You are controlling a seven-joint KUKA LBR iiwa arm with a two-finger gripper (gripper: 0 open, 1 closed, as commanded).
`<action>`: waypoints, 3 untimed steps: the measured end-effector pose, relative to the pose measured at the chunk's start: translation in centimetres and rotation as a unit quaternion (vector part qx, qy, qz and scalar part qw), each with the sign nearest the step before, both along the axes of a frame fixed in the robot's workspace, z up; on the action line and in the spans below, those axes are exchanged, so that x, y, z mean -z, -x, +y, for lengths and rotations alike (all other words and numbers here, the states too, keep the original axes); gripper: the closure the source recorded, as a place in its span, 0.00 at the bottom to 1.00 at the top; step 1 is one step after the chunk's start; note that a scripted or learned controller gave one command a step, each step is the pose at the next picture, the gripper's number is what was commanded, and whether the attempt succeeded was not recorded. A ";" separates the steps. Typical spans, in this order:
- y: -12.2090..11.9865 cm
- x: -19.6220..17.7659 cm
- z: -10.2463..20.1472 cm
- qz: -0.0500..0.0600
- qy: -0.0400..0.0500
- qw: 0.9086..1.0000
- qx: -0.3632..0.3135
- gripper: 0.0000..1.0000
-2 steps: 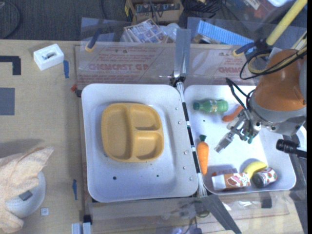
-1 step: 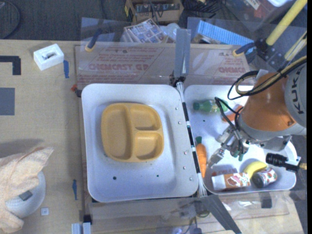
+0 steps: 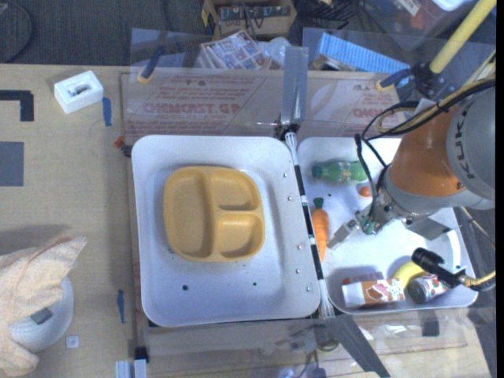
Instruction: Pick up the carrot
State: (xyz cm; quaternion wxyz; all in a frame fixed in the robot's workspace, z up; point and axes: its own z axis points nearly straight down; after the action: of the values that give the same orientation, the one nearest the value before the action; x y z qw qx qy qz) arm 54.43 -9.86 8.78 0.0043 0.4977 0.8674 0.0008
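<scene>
**Carrot's jammed against the bin wall, tricky grab**

My gripper (image 3: pixel 346 233) hangs just right of the carrot (image 3: pixel 320 228), jaws apart, holding nothing. Carrot lies in the right bin (image 3: pixel 378 268) along its left wall, long axis near-to-far, green top at the far end. A finger could hit the wall and just nudge it.

The small orange carrot with a green leafy top (image 3: pixel 320 225) lay flat on the floor of the right-hand shallow white bin (image 3: pixel 441 299), close against that bin's left wall. It ran lengthwise along the wall, its green end pointing toward the far side and its tapered tip toward the near side.
</scene>
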 end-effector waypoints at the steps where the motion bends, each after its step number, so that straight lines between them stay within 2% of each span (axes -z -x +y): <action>1: -1.3 -9.6 2.2 0.002 0.000 0.975 -0.224 0.00; 2: -1.8 0.0 -0.3 0.000 0.000 0.988 -0.157 0.00; 3: 0.1 0.0 0.0 0.001 0.000 0.998 0.056 0.00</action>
State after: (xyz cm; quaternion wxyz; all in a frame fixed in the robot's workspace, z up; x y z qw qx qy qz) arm 54.29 -9.84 8.80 0.0039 0.5456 0.8380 0.0001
